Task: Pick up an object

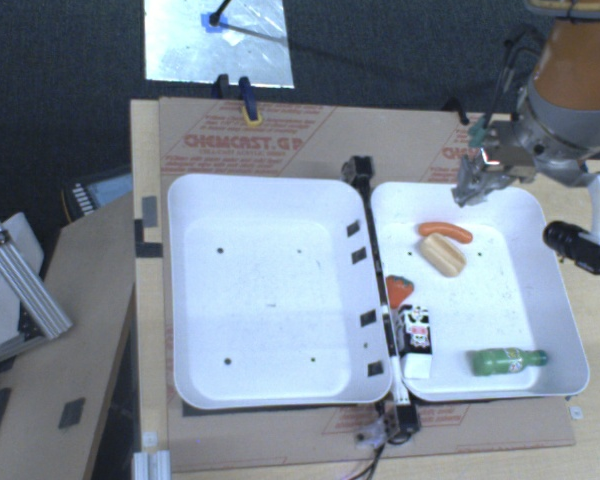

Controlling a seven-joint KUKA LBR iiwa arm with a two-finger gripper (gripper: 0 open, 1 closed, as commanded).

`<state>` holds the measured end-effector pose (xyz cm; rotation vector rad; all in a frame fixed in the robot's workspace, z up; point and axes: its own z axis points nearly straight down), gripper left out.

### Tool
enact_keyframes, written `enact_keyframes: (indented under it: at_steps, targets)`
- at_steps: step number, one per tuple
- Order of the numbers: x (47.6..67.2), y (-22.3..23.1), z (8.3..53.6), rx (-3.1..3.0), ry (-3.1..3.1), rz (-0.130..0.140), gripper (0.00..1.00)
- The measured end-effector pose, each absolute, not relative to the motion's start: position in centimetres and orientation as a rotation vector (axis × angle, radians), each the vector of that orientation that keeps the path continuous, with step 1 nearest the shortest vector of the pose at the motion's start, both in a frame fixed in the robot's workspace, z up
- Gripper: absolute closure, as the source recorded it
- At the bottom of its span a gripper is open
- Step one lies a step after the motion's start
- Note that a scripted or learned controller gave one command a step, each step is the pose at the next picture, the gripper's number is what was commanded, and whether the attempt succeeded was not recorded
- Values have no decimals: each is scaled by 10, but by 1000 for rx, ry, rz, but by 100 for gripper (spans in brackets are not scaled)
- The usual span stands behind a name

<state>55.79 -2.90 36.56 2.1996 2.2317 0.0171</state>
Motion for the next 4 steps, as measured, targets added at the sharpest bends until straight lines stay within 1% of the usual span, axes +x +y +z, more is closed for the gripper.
enact_keyframes:
  at_steps: [1, 2, 3, 4]
  targets:
    - [577, 50, 402, 2205, 2233, 11, 100]
    - [551, 120, 472, 2207, 2231, 13, 100]
    - [614, 192, 414, 2212, 2233, 1, 100]
    - [553, 154, 390, 2224, 2222, -5, 100]
